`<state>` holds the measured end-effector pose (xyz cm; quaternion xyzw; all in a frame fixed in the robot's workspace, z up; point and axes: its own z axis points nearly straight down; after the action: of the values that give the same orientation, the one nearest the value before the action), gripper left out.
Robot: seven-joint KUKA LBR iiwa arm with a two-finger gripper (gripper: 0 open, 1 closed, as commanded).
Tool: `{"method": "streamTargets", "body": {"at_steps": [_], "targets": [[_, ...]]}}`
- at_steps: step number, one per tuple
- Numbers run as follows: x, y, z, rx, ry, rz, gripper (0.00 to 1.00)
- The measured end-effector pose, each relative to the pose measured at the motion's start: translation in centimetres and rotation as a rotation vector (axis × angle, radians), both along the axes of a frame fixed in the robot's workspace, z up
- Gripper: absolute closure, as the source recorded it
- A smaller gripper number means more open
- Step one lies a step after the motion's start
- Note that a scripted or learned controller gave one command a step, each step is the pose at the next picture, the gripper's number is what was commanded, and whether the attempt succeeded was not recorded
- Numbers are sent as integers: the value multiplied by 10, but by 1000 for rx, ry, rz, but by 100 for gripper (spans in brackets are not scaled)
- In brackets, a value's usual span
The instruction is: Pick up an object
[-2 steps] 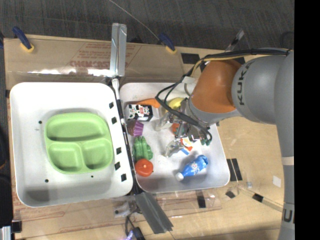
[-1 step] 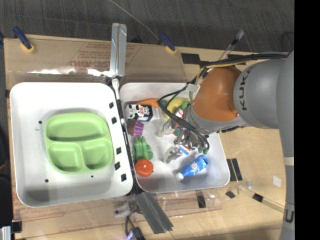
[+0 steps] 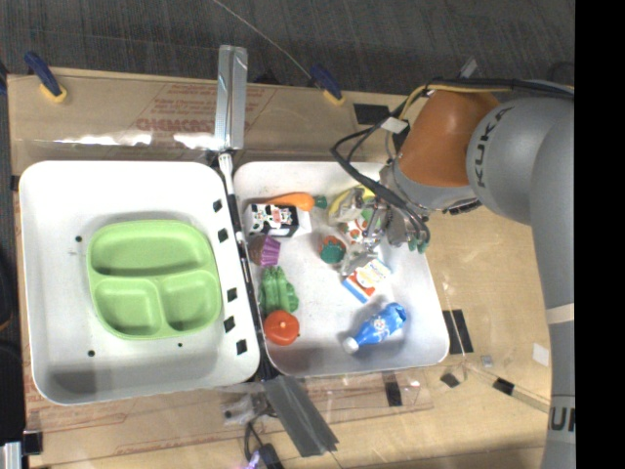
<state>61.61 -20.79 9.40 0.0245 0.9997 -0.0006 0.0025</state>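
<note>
My gripper (image 3: 367,240) hangs low over the upper right part of the right bin (image 3: 422,291), among the toys. Directly below it lies a red and white carton (image 3: 366,279). A small teal and orange piece (image 3: 332,250) sits just to its left, and a yellow banana (image 3: 347,201) lies above that. Whether anything sits in the gripper's grasp is hidden by the wrist.
The right bin also holds an orange carrot (image 3: 291,201), a black and white box (image 3: 270,220), a purple piece (image 3: 269,252), a green toy (image 3: 276,288), a red tomato (image 3: 282,327) and a blue bottle (image 3: 379,327). The left bin (image 3: 49,262) holds a green divided tray (image 3: 151,278).
</note>
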Motion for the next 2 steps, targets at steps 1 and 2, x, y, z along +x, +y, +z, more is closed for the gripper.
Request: {"method": "streamTargets", "body": {"at_steps": [1,2], "targets": [[-47,43,-2,3,5,-29,0],[-62,61,-3,3,8,-215,0]]}}
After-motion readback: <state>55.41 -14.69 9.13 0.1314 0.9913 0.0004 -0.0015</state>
